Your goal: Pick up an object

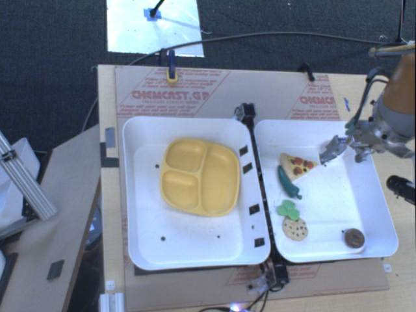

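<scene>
A yellow, three-part plastic plate point(200, 176) lies in the left white bin point(140, 249). In the right white bin point(380, 236), a toy pizza slice point(296, 164) sits above a green toy pepper point(288, 182), with a chip-studded cookie point(294, 229) lower down.

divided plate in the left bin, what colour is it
The three-compartment plastic plate is pale yellow, seen plainly in the camera view.

Glossy white plastic bins point(195, 255) hold a matt yellow plastic tray point(200, 176).

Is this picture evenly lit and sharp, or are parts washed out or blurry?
In the camera view, the two shallow white bins look bright, almost washed out, and the pale sheet on the dark floor glares. The yellow divided plate and toy pizza slice are fairly clear; the grey two-finger gripper looks slightly soft.
</scene>
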`<state>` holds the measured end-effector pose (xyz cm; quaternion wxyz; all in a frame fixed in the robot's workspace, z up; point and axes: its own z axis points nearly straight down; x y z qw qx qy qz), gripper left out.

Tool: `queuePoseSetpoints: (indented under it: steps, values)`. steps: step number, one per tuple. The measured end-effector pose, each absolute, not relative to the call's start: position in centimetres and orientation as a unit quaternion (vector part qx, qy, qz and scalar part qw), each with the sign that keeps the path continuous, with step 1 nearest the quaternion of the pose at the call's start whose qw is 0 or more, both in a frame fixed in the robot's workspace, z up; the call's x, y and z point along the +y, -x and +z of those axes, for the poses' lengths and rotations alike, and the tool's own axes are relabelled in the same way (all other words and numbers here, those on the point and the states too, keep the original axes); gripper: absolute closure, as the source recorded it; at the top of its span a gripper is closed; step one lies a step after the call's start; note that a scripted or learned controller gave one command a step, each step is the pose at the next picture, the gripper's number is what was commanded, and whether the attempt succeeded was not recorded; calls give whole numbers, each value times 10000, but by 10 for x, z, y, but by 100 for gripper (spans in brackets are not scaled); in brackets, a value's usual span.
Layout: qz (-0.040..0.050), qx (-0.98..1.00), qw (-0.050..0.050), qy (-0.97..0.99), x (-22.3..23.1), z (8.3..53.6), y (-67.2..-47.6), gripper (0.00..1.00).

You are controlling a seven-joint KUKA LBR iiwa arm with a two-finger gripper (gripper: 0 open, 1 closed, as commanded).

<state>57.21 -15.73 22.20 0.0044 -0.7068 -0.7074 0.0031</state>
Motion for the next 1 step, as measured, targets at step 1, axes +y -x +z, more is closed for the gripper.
queuePoseSetpoints:
  steps: [1]
  values:
    - [-3, -7084, -4, 7058, -157, 229, -575, 0]
